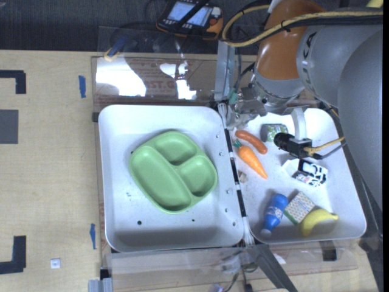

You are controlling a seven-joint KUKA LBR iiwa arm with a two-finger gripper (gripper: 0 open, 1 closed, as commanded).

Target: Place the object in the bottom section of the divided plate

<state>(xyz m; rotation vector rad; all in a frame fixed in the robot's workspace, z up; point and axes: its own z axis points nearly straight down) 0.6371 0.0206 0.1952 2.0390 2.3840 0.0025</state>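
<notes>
A green divided plate (173, 170) lies in the left white bin (121, 224), with nothing in its three sections. The right bin (346, 224) holds two orange carrots (251, 161), one small and reddish (251, 140), a small green can (273, 131), a black-and-white item (311, 173), a blue bottle (275, 212), a patterned box (299, 207) and a yellow banana (317, 221). My gripper (242, 109) hangs over the far left corner of the right bin, just above the reddish carrot. Nothing shows between its fingers.
The grey arm with its orange band (285, 23) covers the far right of the right bin. Cables (304, 145) trail across that bin. A ridge (234, 169) divides the two bins. A clear panel (152, 78) stands behind the left bin.
</notes>
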